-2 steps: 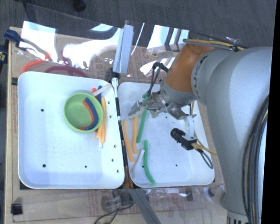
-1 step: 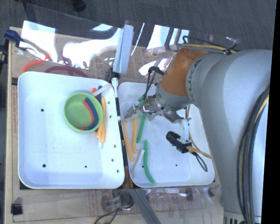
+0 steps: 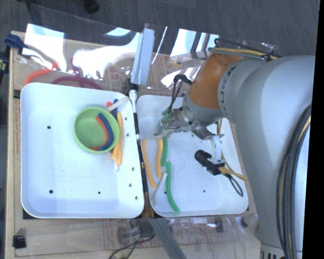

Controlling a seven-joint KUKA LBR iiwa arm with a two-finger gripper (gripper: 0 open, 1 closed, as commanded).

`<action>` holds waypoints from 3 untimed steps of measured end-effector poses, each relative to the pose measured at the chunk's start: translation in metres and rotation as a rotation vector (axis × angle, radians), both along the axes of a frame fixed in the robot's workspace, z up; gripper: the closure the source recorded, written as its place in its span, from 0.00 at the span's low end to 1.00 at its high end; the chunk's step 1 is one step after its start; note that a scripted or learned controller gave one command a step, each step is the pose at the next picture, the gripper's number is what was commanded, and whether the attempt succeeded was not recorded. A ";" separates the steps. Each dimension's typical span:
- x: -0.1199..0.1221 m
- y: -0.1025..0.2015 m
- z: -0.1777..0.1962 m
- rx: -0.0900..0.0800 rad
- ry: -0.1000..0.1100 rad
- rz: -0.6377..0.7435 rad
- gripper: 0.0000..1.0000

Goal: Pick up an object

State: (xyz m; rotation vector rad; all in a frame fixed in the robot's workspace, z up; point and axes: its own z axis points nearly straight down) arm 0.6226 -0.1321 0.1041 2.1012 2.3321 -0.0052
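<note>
My gripper [image 3: 163, 127] hangs low over the upper left part of the right bin [image 3: 201, 198], just above the top ends of several thin sticks. An orange stick [image 3: 159, 156] and a green stick [image 3: 169, 186] lie below it, with another orange stick [image 3: 147, 163] along the bin's left wall. A small green piece sits right by the fingertips; whether it is gripped is not visible. In the left bin [image 3: 54, 168] a green bowl [image 3: 95, 129] holds red and blue pieces, with orange sticks [image 3: 117, 151] beside it.
The grey arm with its orange band [image 3: 209, 82] covers the right bin's upper right. A black cable part [image 3: 208, 161] hangs over the bin's middle right. Clear plastic sheeting and cables lie behind the bins.
</note>
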 end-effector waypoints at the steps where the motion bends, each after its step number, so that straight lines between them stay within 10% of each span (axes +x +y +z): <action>1: 0.000 0.000 0.000 0.000 0.000 0.000 0.00; 2: 0.000 0.000 0.010 0.001 0.000 0.002 1.00; 3: 0.000 0.000 0.010 0.001 0.001 0.003 0.00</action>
